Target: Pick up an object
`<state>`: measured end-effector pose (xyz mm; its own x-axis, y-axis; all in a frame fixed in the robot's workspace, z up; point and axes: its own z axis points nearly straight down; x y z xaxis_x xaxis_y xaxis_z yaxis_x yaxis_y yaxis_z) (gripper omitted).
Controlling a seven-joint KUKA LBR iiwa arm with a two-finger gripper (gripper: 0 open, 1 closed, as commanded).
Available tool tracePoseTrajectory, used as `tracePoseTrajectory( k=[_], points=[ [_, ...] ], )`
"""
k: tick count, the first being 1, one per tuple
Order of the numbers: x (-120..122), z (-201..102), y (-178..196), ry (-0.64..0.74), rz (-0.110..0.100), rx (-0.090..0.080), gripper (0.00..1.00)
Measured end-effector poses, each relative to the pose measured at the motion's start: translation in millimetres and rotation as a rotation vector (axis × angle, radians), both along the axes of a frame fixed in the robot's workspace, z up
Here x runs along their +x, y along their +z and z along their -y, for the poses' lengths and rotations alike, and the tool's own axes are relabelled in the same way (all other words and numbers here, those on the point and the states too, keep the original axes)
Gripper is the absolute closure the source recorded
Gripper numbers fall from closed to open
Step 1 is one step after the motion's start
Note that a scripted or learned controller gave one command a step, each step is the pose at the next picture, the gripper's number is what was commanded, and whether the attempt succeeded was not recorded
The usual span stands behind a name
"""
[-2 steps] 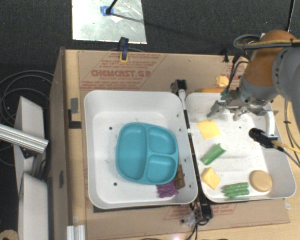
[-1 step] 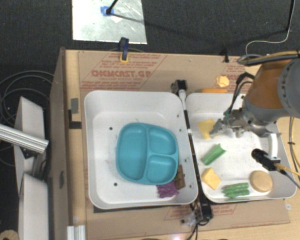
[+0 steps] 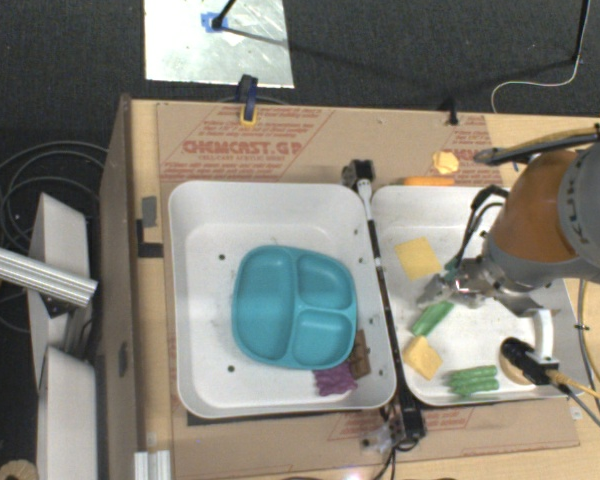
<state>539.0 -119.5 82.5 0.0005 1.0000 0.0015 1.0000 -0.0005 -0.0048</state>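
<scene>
Two white bins on the bench; the jaws (image 3: 442,290) hang in the right bin (image 3: 500,393), just above a green stick (image 3: 431,318) lying beside two yellow blocks. Can't tell if they're apart or together.

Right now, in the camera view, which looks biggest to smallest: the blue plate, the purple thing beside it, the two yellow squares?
1. Blue divided plate, by far.
2. Upper yellow square and lower yellow square: too alike to rank.
3. Purple thing, about their size, perhaps slightly smaller; unsure.
</scene>
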Motion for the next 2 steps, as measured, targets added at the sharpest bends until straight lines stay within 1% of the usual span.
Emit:
tracePoseTrajectory(
  k=[1,2],
  points=[
    [-16,-32,1,0.006,0.003,0.001,0.0],
    [-14,-30,13,0.004,0.008,-0.001,1.0]
  ],
)
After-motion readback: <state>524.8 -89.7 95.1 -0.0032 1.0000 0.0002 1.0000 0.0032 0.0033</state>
